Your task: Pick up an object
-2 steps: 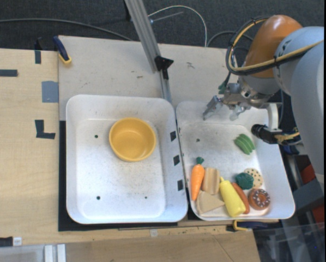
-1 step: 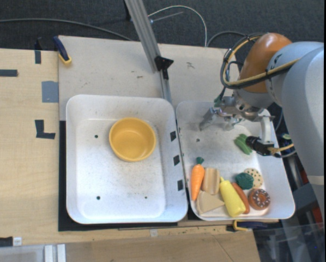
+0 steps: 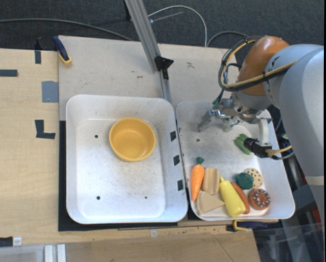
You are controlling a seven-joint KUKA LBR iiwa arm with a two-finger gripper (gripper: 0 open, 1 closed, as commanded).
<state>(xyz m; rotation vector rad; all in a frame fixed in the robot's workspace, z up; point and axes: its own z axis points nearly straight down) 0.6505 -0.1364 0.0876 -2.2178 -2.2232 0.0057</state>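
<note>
- The gripper (image 3: 220,120) hangs over the far end of the right bin (image 3: 206,146), with its grey fingers splayed apart above bare white floor; the jaws stand open and nothing lies between them
- The pickable things crowd the near end of that bin: a carrot (image 3: 197,180), a pale wooden block (image 3: 210,180), a tan wedge (image 3: 209,202), a yellow bottle (image 3: 232,196), a dark green piece (image 3: 243,180), a speckled biscuit (image 3: 254,174) and a brown doughnut (image 3: 259,199)
- A small green piece (image 3: 242,142) lies apart from the rest, just beside the jaws on the side the arm comes in from, partly under the wrist cabling
- That green piece is my guess for the nearest target; the carrot is the clearest one, lying toward the camera from the jaws, its long axis running up and down the view with the leafy tip pointing at the jaws
- The left bin (image 3: 81,162) holds a yellow bowl (image 3: 132,139), well apart from the jaws across the divide
- A reach for the carrot would need the jaws to close across its narrow width
</note>
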